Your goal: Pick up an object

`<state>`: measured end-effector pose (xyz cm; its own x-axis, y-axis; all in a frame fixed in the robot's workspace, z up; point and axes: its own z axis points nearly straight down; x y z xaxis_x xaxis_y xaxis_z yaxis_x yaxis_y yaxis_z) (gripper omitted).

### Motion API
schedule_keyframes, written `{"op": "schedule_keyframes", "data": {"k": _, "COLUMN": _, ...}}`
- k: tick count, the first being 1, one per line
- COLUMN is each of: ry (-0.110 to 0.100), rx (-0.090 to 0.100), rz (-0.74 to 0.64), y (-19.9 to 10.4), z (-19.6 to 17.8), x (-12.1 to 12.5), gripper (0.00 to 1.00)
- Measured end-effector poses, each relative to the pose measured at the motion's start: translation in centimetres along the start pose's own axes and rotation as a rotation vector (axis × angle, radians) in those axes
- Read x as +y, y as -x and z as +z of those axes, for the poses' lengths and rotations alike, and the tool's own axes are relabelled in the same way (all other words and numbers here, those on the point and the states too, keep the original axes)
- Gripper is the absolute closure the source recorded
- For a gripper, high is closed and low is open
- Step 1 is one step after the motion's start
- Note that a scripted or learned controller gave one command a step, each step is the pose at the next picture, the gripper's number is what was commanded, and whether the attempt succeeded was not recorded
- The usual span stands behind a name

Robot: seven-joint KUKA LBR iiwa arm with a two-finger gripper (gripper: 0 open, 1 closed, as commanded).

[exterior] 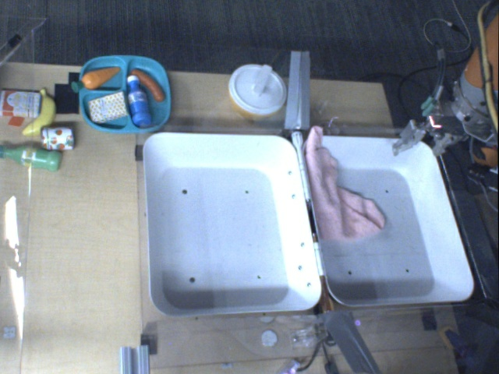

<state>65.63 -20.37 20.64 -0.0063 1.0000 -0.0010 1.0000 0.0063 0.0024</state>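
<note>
Hovering at the upper right corner of the right bin [456, 248], the gripper [408, 140] is small and blurred against the rim, so whether it stands open or closed cannot be told, and nothing is seen caught in it. Behind it the arm [475, 92] comes in from the right edge among dark cables. The pink cloth [343, 205] lies well apart from the gripper, on the left side of that same bin: its upper end is draped up the wall next to the divider between the bins, and the rest spreads crumpled onto the floor toward the middle. Just beside it to the left sits the left bin [156, 209]. Beyond the bins, on the wooden bench [78, 248], stand a yellow tub with a white lid [257, 90] and a blue divided tray [160, 104] (holding toy food and a small blue bottle). Farther left lie a banana [40, 114], a small can [57, 138] and a green bottle [31, 157].
</note>
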Motion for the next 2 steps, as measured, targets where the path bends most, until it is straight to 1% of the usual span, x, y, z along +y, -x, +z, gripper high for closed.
{"op": "schedule_keyframes", "data": {"k": 1, "ry": 0.004, "rx": -0.001, "rz": -0.117, "y": 0.1, "z": 11.3, "x": -6.6, "gripper": 0.0}}
{"op": "schedule_keyframes", "data": {"k": 2, "ry": 0.01, "rx": -0.002, "rz": -0.282, "y": -4.1, "z": 11.7, "x": -9.8, "gripper": 0.0}}
